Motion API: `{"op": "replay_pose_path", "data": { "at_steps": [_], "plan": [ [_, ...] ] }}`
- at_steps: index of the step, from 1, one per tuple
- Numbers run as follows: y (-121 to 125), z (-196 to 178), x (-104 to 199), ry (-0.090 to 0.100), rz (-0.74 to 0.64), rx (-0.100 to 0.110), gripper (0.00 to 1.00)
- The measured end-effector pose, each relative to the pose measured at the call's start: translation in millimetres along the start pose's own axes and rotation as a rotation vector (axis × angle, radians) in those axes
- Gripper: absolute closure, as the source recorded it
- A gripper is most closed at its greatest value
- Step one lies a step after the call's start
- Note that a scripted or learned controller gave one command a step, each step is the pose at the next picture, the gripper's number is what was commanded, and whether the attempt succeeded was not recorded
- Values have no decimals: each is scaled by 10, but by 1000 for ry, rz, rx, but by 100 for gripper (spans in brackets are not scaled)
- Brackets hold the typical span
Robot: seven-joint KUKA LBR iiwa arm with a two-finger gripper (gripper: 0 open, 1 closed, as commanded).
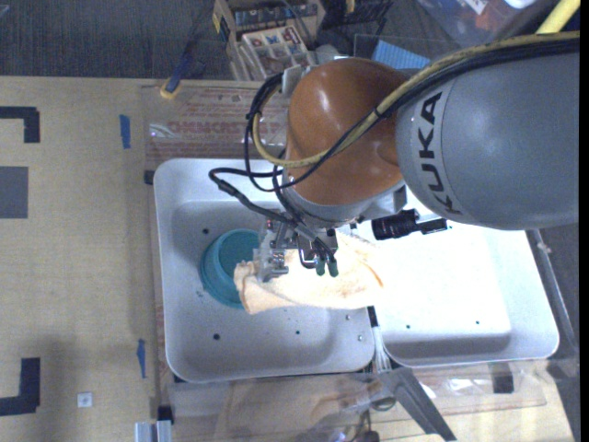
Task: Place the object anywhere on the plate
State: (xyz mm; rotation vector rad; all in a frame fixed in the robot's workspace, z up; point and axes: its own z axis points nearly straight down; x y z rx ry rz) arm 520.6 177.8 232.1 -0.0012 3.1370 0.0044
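In the camera view, the gripper hangs over the left bin, right above a pale cloth; I cannot tell how it stands. The cloth lies in the bin, its left end lapping the right edge of the teal plate, its right end near the divider. The right bin lies beside it.

Robotics lab, KUKA arm, taped bench, white bins
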Motion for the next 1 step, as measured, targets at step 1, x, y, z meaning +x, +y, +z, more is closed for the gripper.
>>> {"op": "replay_pose_path", "data": {
  "at_steps": [1],
  "plan": [
    [-1, 0, -1, 0, 0, 0, 0]
  ]
}}
